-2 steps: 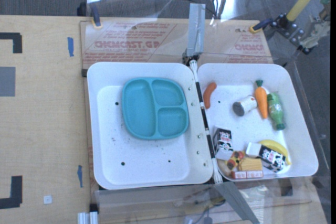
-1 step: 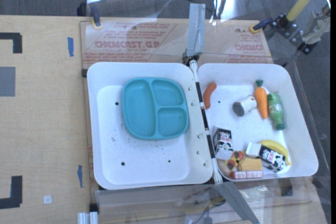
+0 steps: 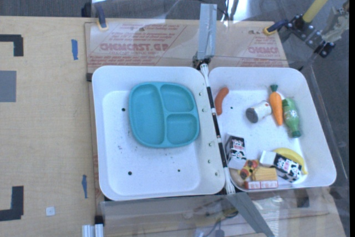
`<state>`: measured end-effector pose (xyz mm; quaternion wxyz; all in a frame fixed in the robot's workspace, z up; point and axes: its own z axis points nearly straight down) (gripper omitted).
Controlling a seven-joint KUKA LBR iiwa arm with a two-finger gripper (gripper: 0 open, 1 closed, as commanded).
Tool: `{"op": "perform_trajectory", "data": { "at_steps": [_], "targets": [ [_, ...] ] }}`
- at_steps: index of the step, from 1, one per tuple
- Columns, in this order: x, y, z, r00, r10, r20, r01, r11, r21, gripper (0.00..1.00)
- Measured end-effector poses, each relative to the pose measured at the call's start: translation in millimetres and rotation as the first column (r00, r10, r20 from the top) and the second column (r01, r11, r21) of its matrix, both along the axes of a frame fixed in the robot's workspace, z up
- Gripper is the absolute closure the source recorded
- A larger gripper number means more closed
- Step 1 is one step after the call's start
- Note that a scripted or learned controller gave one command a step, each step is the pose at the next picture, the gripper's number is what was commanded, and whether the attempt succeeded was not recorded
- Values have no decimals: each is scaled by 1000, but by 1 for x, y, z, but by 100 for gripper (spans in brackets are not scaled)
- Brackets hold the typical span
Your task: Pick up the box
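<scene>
We find the box (image 3: pixel 237 148), black and white, at about 7 o'clock in the right bin (image 3: pixel 313 98), near its left wall. A similar carton (image 3: pixel 289 167) lies at 5 o'clock beside a banana (image 3: pixel 293 155). A teal plate (image 3: pixel 164 114) sits in the left bin (image 3: pixel 106 141). We cannot tell the gripper's state.

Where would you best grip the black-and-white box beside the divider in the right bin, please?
Probably from straight above, fingers closing across the narrower sides of the box. It lies against the right bin's inner wall, with a toy food pile close below it, so its upper and right sides look freest.
</scene>
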<state>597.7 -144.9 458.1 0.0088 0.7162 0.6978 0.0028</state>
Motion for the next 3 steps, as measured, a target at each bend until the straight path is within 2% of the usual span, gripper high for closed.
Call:
{"op": "perform_trajectory", "data": {
  "at_steps": [3],
  "targets": [
    [4, 2, 34, 1000, 8, 19, -8, 1000, -11, 100]
  ]
}}
